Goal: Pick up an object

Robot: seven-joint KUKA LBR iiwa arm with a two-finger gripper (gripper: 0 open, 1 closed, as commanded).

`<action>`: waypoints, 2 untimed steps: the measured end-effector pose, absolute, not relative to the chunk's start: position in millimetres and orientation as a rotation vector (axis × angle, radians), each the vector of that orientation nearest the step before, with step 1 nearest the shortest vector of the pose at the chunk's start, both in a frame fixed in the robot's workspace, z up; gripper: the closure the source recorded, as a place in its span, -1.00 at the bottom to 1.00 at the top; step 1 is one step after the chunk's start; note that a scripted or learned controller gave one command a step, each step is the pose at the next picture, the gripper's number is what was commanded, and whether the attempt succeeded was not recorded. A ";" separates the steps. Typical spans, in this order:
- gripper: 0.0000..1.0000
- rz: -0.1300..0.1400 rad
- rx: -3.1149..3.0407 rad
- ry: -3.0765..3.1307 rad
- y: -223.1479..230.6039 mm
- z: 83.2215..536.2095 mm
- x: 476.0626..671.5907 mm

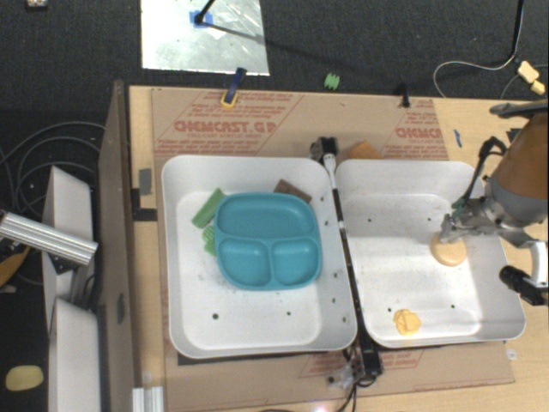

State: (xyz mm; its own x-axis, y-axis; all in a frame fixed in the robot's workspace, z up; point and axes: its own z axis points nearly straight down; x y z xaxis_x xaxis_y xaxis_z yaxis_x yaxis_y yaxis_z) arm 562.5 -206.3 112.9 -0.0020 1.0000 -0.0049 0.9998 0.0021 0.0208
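Observation:
My gripper (pixel 457 227) is low over the right side of the right bin (pixel 403 196), reaching in from the right edge. Directly under its tip lies a pale tan round object (pixel 449 253), touching or nearly touching the gripper. Whether the object sits between the fingertips is not visible from this angle. A small yellow lump (pixel 407 321) rests near the front wall of the same bin, well apart from the gripper.
The left bin (pixel 184 316) holds a blue divided plate (pixel 266 240), green pieces (pixel 208 209) at its left edge and a brown block (pixel 293 190) behind it. An orange piece (pixel 364 151) lies on the cardboard behind the bins. Cables run at the far right.

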 end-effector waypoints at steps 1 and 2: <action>-1.00 0.017 2.207 2.212 -206.2 112.4 562.3; -1.00 -0.001 2.221 2.222 -206.3 98.3 548.7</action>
